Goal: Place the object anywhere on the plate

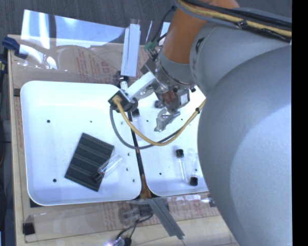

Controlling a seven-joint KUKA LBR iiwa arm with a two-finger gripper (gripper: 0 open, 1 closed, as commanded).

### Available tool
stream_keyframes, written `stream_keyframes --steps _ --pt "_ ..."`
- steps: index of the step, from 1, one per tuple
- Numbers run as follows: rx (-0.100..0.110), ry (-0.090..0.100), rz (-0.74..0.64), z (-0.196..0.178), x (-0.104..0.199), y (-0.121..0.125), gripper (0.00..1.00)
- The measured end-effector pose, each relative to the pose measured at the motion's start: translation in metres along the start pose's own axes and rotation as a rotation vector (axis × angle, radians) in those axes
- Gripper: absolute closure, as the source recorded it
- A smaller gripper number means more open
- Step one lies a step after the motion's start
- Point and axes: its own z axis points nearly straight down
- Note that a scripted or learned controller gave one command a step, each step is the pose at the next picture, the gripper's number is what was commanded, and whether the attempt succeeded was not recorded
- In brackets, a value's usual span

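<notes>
A dark ribbed rectangular plate (87, 160) lies tilted in the left bin (51, 101), toward its front. A small clear vial (109, 165) with a black cap rests across the plate's right edge, partly on the bin floor. Another clear vial (181, 166) lies in the right bin (164, 186), with a black cap at its far end and a second black piece (193, 180) just to its front right. My gripper (166, 116) hangs over the back of the right bin, behind that vial and clear of it. Nothing shows in its grasp.
A yellow and black cable (138, 137) loops from the wrist down over the divide between the bins. The arm's large grey body covers the right side of the right bin. Clear plastic sheeting (72, 32) lies behind the left bin.
</notes>
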Motion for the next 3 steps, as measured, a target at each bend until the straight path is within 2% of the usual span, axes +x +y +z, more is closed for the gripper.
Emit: stream_keyframes --steps 1,2,3 --pt "0.006 -0.011 -0.011 -0.007 0.001 -0.003 1.00" --pt "-0.002 -0.004 0.155 0.144 -0.006 -0.091 1.00" --pt "-0.001 -0.004 0.039 0.185 0.045 -0.072 1.00"
